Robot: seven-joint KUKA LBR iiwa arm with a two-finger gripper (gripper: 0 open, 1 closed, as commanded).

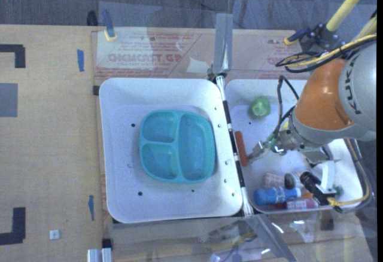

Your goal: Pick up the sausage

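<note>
From my overhead camera I see two shallow white bins side by side. The left bin [119, 195] holds a turquoise divided plate [177, 146], lying flat near its middle. In the right bin [239, 90], the sausage [240, 147], a reddish-brown stick, lies along the left wall. The grey arm with its orange band [320, 102] reaches in from the right, and its gripper [266, 148] hangs just beside the sausage; I cannot tell how it is set. A green ball [261, 106] sits toward the back. A blue bottle [276, 196] lies near the front wall among small items I cannot make out.
</note>
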